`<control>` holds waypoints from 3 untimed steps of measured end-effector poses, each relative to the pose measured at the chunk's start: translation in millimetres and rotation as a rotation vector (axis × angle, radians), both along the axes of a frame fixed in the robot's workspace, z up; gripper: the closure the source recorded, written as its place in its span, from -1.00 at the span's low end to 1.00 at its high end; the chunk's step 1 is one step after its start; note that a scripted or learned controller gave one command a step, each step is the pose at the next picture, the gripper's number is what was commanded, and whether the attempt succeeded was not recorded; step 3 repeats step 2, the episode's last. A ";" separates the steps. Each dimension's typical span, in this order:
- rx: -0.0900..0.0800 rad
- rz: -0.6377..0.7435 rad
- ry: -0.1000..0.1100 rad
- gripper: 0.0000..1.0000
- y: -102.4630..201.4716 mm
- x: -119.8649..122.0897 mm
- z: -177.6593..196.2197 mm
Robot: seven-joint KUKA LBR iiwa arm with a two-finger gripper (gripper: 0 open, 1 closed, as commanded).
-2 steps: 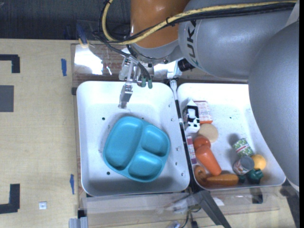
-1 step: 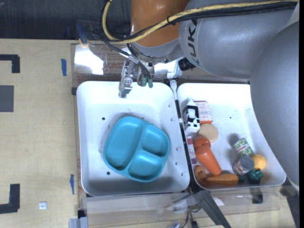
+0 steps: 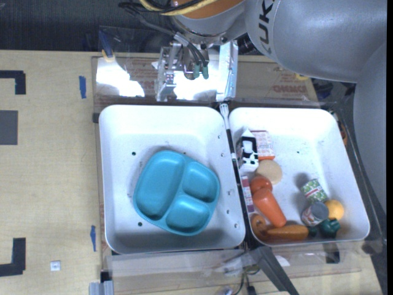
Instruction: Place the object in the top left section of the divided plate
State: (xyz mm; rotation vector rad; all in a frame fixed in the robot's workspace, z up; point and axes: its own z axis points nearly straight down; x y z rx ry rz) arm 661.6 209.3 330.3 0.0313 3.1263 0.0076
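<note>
The tool [image 3: 184, 72] hangs above the far edge of the left bin [image 3: 116, 165], and I cannot tell how it is set or whether it carries anything. The blue divided plate [image 3: 177, 192] lies in the middle of that bin. The right bin [image 3: 307, 134] has small food items piled along its left and near edges, among them a carrot [image 3: 270, 206].
</note>
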 end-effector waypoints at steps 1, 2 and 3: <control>-0.006 0.270 0.022 1.00 2.6 -5.4 -206.5; 0.001 0.142 -0.006 1.00 17.1 7.4 -37.7; 0.001 0.142 -0.006 1.00 17.1 7.4 -37.7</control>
